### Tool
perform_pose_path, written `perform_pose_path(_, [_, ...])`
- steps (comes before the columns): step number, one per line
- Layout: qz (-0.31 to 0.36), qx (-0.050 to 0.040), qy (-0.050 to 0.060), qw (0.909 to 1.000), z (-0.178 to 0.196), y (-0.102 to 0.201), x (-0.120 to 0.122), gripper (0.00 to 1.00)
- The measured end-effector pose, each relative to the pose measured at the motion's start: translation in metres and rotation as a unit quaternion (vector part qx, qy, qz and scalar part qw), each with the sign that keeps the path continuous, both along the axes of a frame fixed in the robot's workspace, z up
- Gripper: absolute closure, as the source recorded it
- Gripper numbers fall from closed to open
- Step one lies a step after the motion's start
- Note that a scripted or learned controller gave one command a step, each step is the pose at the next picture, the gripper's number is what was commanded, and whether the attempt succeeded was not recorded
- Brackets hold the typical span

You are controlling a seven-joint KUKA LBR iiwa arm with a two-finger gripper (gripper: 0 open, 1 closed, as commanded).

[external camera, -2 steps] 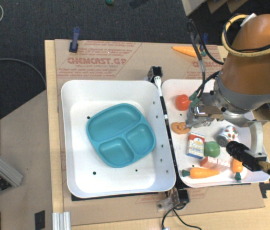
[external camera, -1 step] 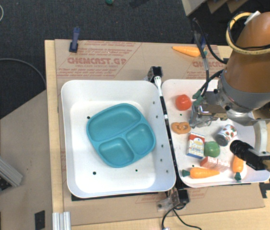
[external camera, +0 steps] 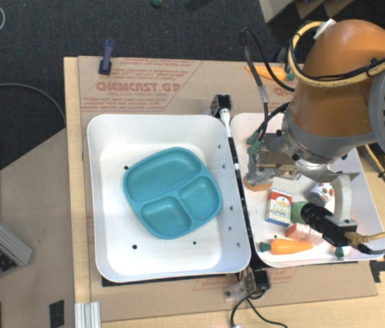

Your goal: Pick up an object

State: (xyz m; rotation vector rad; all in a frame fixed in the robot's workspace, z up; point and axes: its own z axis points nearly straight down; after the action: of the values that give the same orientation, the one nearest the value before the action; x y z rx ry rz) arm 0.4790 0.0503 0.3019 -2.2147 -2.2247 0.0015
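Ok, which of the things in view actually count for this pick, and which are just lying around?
For the job:
- gripper, over the right bin
- small carton and toy carrot, in that bin
- teal divided plate, in the left bin

Lying about:
- blue clip, on the cardboard sheet
- green ball, on the floor

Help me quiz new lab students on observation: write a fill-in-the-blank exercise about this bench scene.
1. The blue plate lies in the view's ____ bin.
2. The plate has ____ compartments.
3. The arm hangs over the view's ____ bin.
4. The carrot is coloured ____.
Missing words: left; three; right; orange.
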Motion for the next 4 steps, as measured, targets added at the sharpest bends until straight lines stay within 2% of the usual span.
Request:
perform_pose_path(1, [-0.005,-0.0007,0.001,1.0,-0.021,-0.041,0.0,1.0])
perform_pose_path(3, [-0.002,-0.0009,-0.003,1.0,0.001,-0.038,0.001,1.0])
perform_pose_path(4, [0.001,0.0001,-0.002,1.0,0.004,0.014,0.0,1.0])
